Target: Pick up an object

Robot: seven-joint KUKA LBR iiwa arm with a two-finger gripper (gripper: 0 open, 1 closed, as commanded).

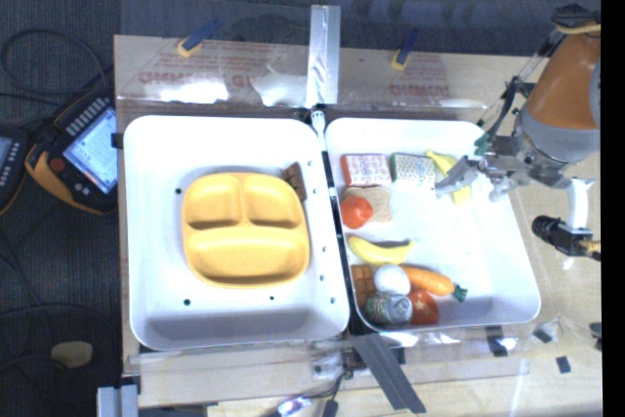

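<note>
Banana (376,250) lies in the middle of the right bin (508,259), its long axis running left to right, down and to the left of my end effector (476,179), which hovers near the bin's upper right, fingers spread and holding nothing.

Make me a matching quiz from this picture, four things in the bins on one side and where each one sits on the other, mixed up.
Things:
1. yellow tray
2. banana
3. carrot
4. claw

Places:
A. right bin's upper right part
B. middle of the left bin
C. right bin, just below the tomato
D. right bin's lower part, beside the egg

Pairs: 1-B, 2-C, 3-D, 4-A
</note>
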